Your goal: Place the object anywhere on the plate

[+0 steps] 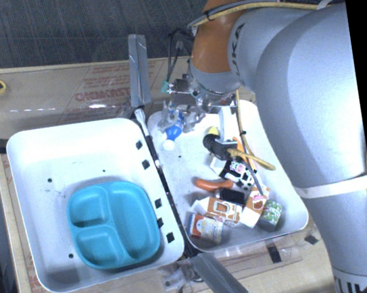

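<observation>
The grey arm (305,90) is right up in your face on the right side, with its orange band sitting over the far end of the right bin (181,170). Next to it you've got the left bin (30,172), and the blue plate (113,224) lies flat in its near half with nothing on it. Everything loose is piled in the right bin: a brown-and-white carton (215,214) at the near end, an orange carrot-looking piece (209,183) just past it, a black-and-white spotted box (236,172) and a small green can (272,214) in the near right corner. The gripper (179,109) hangs over the far left corner of that bin, with a small blue-and-white bit (170,135) just under it. You honestly can't tell how wide the gripper is or whether it has hold of that bit.
</observation>
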`<control>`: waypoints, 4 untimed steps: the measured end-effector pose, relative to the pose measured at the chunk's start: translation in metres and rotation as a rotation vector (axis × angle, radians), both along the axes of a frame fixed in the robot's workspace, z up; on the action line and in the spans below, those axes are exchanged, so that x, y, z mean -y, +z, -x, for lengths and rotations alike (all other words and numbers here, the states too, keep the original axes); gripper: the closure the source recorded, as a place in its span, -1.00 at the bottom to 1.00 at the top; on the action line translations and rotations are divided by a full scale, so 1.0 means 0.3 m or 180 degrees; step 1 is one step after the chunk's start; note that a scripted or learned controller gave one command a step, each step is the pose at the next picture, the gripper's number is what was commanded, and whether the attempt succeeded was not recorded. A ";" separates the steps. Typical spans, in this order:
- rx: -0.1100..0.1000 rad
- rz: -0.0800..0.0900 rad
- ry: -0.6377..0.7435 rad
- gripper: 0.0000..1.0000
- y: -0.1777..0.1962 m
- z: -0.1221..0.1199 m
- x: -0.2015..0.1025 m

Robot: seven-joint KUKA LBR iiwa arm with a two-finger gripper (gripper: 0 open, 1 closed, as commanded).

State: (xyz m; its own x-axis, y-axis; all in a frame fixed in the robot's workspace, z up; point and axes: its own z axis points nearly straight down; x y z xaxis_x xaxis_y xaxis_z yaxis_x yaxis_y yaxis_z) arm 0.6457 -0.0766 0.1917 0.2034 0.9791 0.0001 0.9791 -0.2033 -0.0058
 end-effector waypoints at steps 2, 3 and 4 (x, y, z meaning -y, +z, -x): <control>0.0002 0.0000 0.0901 1.00 -0.003 0.325 -0.322; 0.0005 -0.0001 0.1479 1.00 -0.003 0.567 -0.572; 0.0007 -0.0001 0.1470 -1.00 -0.003 0.566 -0.568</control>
